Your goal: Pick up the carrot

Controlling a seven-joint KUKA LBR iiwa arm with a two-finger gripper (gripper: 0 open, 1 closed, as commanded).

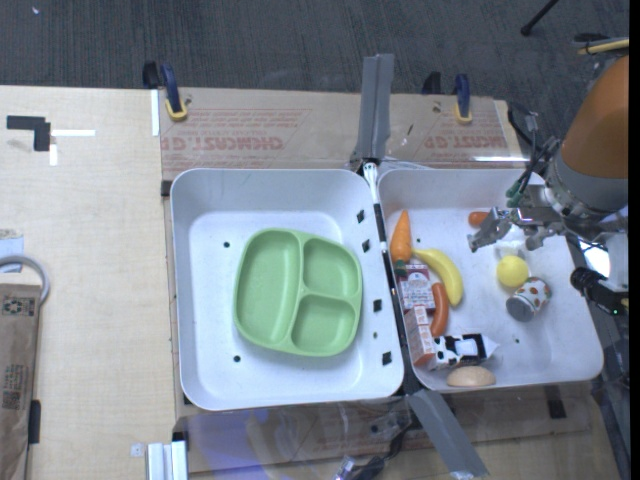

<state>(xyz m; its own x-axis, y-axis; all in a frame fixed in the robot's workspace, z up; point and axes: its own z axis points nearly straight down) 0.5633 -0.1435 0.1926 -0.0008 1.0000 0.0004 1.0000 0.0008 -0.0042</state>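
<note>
- two shallow white bins sit side by side on the tabletop (80, 268): the left bin (200, 298) carries a green divided plate (297, 292), the right bin (560, 353) carries the smaller things.
- the carrot (401, 236) lies in the right bin, close against its left wall, narrow end toward the far side.
- a banana (446, 272) lies just beside the carrot, on its near right, and a red carton (414, 298) lies below the carrot along the same wall.
- further right in that bin are a yellow ball (513, 270) and a small tipped can (527, 299); a black and white piece (463, 347) and a tan oval piece (470, 376) lie by the near wall.
- the tool (508, 226) hangs over the far right part of the right bin, well apart from the carrot, above the yellow ball.
- its fingers appear spread open, with nothing between them.
- the grey arm (598, 158) reaches in from the right edge.
</note>
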